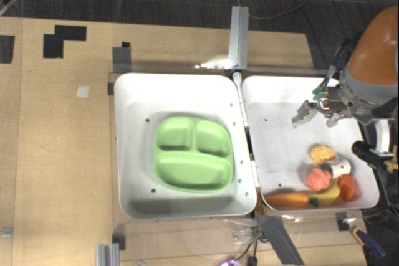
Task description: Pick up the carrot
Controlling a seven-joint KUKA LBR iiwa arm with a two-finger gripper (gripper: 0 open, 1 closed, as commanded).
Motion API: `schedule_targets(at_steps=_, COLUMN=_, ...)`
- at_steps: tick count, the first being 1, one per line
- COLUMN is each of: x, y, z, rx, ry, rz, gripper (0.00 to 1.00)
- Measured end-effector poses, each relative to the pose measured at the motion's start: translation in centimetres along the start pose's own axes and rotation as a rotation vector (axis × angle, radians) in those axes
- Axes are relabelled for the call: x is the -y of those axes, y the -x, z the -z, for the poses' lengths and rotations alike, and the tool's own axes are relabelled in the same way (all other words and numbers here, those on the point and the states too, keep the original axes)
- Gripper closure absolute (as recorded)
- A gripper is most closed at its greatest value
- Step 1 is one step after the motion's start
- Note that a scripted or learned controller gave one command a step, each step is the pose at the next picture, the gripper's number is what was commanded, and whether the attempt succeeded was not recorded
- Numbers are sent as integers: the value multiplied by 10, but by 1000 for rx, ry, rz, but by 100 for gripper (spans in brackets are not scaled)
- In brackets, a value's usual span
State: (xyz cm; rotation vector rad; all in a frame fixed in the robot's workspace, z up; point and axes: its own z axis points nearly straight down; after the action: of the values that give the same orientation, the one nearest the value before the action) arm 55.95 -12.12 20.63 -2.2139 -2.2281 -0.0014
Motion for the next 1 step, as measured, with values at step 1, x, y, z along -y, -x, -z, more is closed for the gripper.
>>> schedule_targets(at_steps=1, x=26, y=56, z=-107, rx=7, ry=18, rz=-46, gripper=0)
